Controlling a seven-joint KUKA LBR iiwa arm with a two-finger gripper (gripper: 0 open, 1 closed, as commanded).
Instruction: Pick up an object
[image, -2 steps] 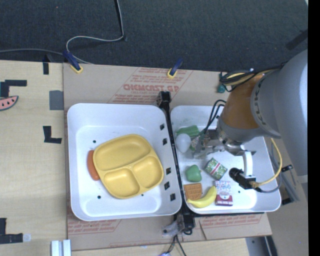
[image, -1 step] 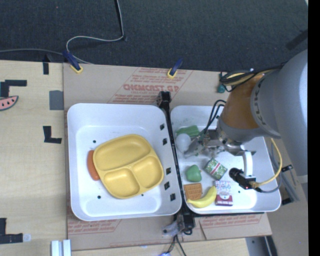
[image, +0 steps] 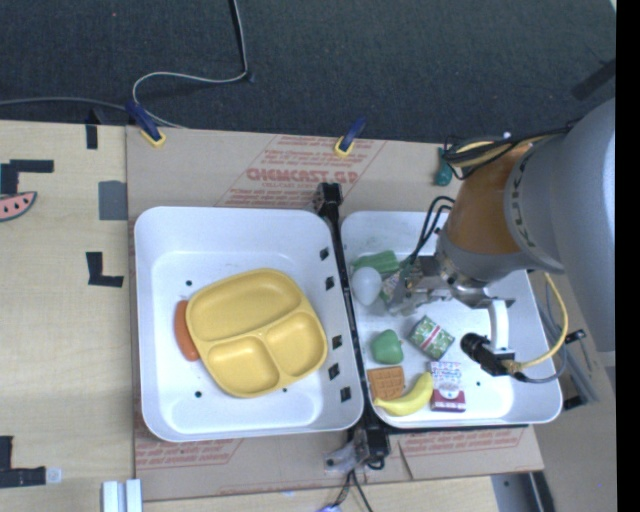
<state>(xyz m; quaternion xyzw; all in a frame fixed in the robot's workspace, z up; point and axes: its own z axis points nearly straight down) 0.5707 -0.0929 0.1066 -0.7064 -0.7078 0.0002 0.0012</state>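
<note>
Objects for picking lie mostly in the right bin (image: 520, 405), and we count seven small things there. One green block (image: 388, 347) sits near the middle divider, one white egg-shaped piece (image: 367, 286) lies beyond it, and one larger green piece (image: 378, 263) lies just behind the egg. One small green-labelled can (image: 431, 336) lies tilted in the middle of the bin. Along the near edge we see one banana (image: 407, 398), one brown waffle-like square (image: 386, 380) touching it, and one small red-and-white packet (image: 448, 386) just to the right of the banana.

Our arm (image: 520, 215) comes in from the right and bends down over the far half of the right bin, its orange band above the wrist. The gripper (image: 412, 287) points down and to the left, close beside the egg-shaped piece and the larger green piece. We cannot tell how the gripper stands, or whether anything is in it.

We count one yellow divided plate (image: 256, 330) in the left bin (image: 160, 300), and one orange-red thing (image: 185, 330) peeking out from under the plate's left edge. Both bins rest on a cardboard sheet (image: 290, 170) on the table (image: 60, 330).
</note>
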